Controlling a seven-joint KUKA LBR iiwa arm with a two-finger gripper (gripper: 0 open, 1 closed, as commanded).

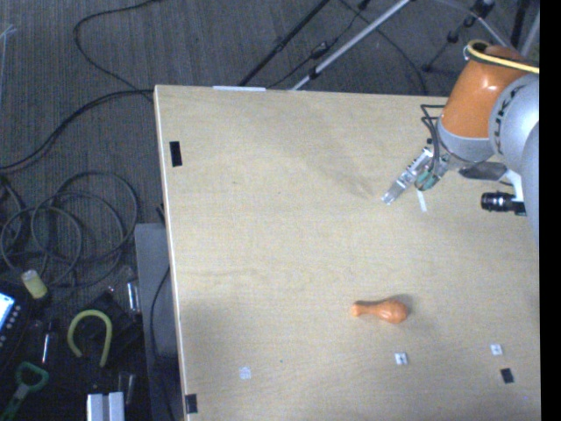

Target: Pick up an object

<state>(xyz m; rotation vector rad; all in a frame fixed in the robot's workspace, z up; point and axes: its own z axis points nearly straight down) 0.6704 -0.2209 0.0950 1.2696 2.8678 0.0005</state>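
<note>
A small orange gourd-shaped object (381, 310) lies on its side on the pale wooden bench top (280, 235), toward the front right. My gripper (406, 200) hangs at the right side of the bench, well behind the object and a little to its right. Its two fingers are spread apart, so it is open with nothing between them. The grey arm with its orange band (478, 95) reaches in from the right.
Small white tags (401, 358) and black marks (175, 153) dot the bench top. The bench's left edge drops to a floor with cables (61, 226) and tools. Stand legs (368, 24) cross the floor behind the bench.
</note>
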